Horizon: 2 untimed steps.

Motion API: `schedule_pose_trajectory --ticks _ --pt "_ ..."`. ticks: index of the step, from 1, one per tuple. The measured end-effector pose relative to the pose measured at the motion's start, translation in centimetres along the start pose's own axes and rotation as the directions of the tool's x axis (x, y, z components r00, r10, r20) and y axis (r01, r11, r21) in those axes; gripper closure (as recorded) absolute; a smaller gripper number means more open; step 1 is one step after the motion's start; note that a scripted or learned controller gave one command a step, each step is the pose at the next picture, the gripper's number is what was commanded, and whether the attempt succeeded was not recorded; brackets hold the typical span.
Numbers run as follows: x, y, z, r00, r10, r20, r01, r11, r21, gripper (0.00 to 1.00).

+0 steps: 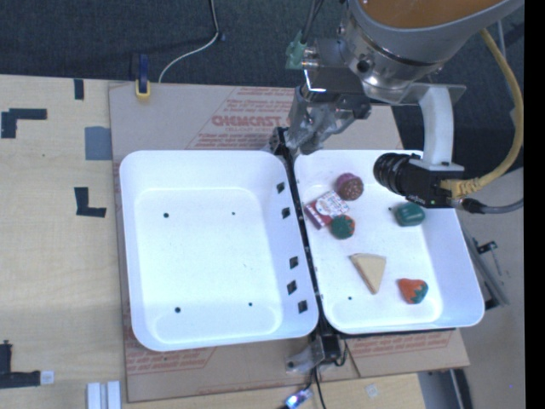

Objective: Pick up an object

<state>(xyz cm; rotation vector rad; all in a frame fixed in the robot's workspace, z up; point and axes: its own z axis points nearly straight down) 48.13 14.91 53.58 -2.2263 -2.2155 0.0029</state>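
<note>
Five small items sit in the right bin [443, 309]; the nearest, a maroon ball [349, 186], lies just toward you and right of your end effector [298, 139], which hovers at the bin's far-left corner, finger state impossible to tell.

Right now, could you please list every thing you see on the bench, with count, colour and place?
left bin: one, white, view's left half.
right bin: one, white, beside the left bin.
round ball: one, dark red, right bin, far part.
packet: one, red and white, right bin, by the divider.
green ball: one, dark green, touching the packet.
teal lump: one, right bin, right side.
wedge: one, tan, right bin, near part.
strawberry toy: one, red-orange, right of the wedge.
cardboard sheet: one, brown, under the bins.
arm: one, grey and orange, top right.
hand: one, dark, over the bins' far edge.
</note>
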Motion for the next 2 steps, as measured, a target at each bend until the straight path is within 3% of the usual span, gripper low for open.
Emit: schedule_pose_trajectory --ticks 1,2 --pt "4.0 5.7 0.3 1.0 -0.007 0.0 0.007 1.0 -0.001 1.0" --pt "1.4 0.0 5.2 1.0 -0.005 0.001 0.005 1.0 0.005 1.0"
